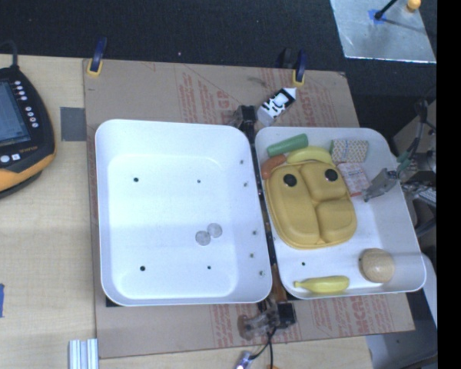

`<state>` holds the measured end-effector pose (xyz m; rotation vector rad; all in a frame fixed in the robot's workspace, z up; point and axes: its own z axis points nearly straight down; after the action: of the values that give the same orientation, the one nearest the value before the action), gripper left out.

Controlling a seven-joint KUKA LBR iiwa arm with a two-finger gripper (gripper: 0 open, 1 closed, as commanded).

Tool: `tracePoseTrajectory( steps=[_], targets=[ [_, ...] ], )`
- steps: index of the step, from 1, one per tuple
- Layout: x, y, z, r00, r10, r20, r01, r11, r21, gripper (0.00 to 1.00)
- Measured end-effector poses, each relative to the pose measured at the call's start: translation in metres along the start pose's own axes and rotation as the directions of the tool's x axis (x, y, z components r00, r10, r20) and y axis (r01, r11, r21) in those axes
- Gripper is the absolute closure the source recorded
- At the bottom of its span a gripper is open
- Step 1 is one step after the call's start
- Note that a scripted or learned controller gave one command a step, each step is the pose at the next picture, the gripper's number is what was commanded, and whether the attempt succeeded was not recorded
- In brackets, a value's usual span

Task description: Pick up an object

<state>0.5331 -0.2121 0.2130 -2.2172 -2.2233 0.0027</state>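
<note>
My gripper (381,184) reaches in low over the right rim of the right bin (396,229), just right of a large yellow sectioned plate (313,206) with two dark dots. A green cylinder (286,144) and a yellow banana-like piece (310,155) lie at the bin's far end. A patterned packet (350,151) and a pinkish packet (353,177) lie close to the left of the gripper. A tan ball (377,266) and a small yellow banana (323,284) rest near the front. An orange piece (269,167) peeks out beside the plate.
The left bin (123,206) holds two small silver discs (209,234). A black-and-white object (277,104) lies on the cardboard behind the bins. An orange-edged tablet pendant (11,129) sits at the far left of the bench. Clamps (97,55) hold the cardboard's back edge.
</note>
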Motion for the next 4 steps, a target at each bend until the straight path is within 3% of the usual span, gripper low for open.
tracePoseTrajectory(
  steps=[1,2,3,4],
  targets=[
    [0.019,0.057,0.116,1.0,-0.002,0.003,0.002,1.0,-0.009,0.0],
    [0.019,0.058,0.104,1.0,-0.004,0.003,0.004,1.0,-0.011,1.0],
    [0.0,0.016,0.027,1.0,0.0,0.0,0.0,1.0,-0.001,1.0],
    [0.0,0.016,0.028,1.0,0.0,0.0,0.0,1.0,0.0,0.0]
  ],
)
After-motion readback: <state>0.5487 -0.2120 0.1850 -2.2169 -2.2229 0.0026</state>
